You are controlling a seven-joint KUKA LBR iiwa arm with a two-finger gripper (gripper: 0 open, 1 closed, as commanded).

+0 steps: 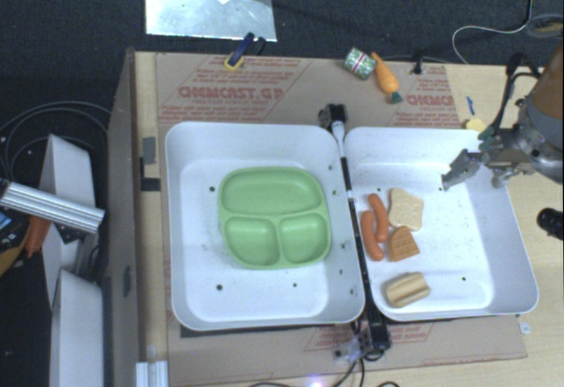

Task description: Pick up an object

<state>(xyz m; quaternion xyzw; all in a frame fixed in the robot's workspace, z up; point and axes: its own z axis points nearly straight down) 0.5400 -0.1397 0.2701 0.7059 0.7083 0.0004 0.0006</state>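
— White plastic, two bins: the left bin (189,200) bears a green divided plate (274,216). And the right bin (502,244)?

— Toy food near its left wall: two orange sausages (376,223) side by side, a slice of toast (406,208), a brown wedge (403,244) touching it below, and a bread roll (406,289) nearer the front.

— The gripper (480,169)?

— Over the right bin's back right part (well apart from the food), nothing between its fingers; apart or together, I cannot tell.
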